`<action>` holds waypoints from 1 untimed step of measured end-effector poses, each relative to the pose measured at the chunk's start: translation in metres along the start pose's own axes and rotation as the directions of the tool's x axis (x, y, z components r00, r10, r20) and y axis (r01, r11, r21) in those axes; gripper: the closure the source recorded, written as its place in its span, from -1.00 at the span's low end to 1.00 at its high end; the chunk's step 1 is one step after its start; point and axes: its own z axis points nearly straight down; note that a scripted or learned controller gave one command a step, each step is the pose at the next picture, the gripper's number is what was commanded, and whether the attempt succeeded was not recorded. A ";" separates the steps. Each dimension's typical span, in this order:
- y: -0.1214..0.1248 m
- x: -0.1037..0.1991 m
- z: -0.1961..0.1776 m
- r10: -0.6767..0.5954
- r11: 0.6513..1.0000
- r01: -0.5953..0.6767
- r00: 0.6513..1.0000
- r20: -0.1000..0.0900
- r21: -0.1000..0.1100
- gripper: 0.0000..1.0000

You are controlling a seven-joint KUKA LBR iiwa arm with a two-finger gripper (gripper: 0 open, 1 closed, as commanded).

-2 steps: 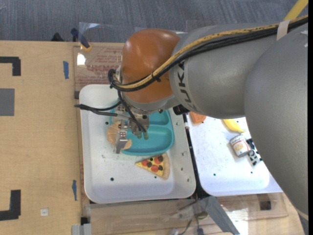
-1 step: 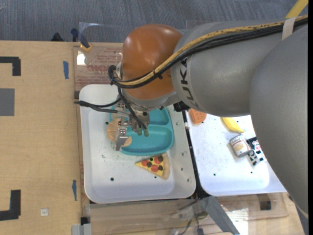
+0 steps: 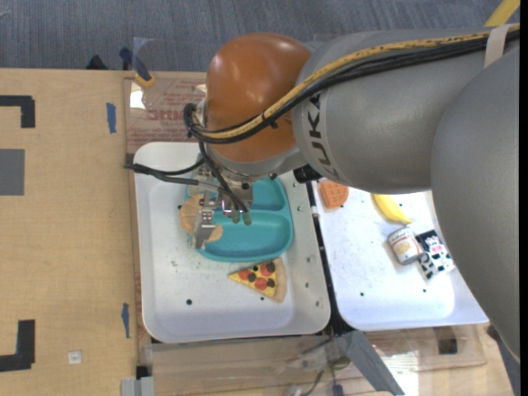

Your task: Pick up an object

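Observation:
My gripper (image 3: 221,219) hangs low over the left bin (image 3: 165,304), below the orange wrist band. It is open, its jaws spread across the left part of a teal divided dish (image 3: 264,229). A tan, bread-like piece (image 3: 192,213) lies at the dish's left edge, right by the left finger (image 3: 204,228); nothing shows between the fingers. A toy pizza slice (image 3: 262,279) lies in front of the dish on the bin floor.
The right bin (image 3: 388,304) holds an orange piece (image 3: 334,195) at its back left, a yellow banana (image 3: 392,211), a small can (image 3: 403,244) and a black-and-white item (image 3: 433,254). The arm covers the back of both bins. Cardboard lies to the left.

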 end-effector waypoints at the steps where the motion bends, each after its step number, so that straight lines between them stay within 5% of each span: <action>1: -0.010 0.078 0.025 0.206 0.978 -0.205 0.978 -0.035 0.023 1.00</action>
